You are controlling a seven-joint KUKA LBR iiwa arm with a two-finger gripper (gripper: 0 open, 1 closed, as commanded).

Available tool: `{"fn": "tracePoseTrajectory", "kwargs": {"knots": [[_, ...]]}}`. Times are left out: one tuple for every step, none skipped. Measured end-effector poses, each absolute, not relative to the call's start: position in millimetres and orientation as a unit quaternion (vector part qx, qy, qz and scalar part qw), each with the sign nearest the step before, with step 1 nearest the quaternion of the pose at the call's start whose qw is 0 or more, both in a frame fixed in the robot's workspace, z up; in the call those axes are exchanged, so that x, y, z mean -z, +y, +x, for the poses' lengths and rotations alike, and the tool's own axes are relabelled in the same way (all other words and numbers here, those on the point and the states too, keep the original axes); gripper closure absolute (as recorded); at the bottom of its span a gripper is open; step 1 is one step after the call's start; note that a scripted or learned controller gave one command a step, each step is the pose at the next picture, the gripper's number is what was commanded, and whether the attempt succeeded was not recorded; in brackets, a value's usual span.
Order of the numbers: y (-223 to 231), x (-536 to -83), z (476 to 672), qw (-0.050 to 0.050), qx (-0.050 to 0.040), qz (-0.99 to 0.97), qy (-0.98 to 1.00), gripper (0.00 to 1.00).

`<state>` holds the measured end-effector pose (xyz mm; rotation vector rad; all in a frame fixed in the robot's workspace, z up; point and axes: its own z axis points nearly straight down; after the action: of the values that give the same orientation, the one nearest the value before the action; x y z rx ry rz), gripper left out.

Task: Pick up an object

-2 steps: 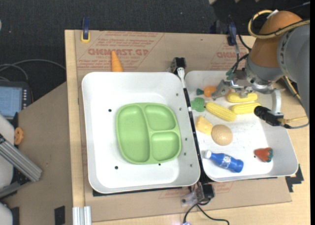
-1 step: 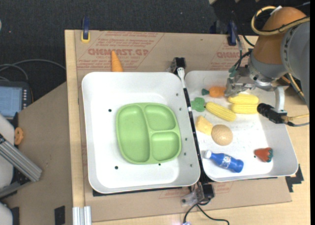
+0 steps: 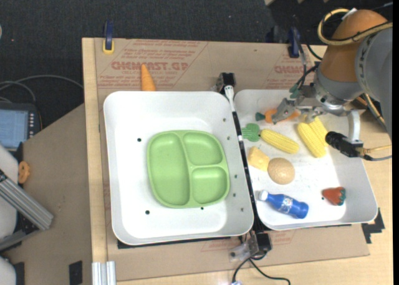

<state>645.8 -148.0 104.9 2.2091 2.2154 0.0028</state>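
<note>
Two white bins (image 3: 118,153) sit on brown board (image 3: 187,59); tool (image 3: 293,108) state unclear

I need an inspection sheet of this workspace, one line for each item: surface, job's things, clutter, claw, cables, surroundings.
Surface: cardboard-covered bench with two white bins, left bin and right bin.
Job's things: in the right bin, two corn cobs, round tan ball, blue bottle, red piece, green piece.
Clutter: green divided plate in the left bin; carrot on the bench.
Claw: claw low over the right bin's far edge; finger state unclear.
Cables: yellow cable at the arm.
Surroundings: dark floor.
</note>
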Motion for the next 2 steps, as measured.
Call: {"fn": "tracePoseTrajectory", "kwargs": {"knots": [[-114,-83,662.5,-0.007,0.0098,0.706,0.708,0.0],[-100,-84,549.2,-0.005,0.0029,0.708,0.706,0.0]]}}
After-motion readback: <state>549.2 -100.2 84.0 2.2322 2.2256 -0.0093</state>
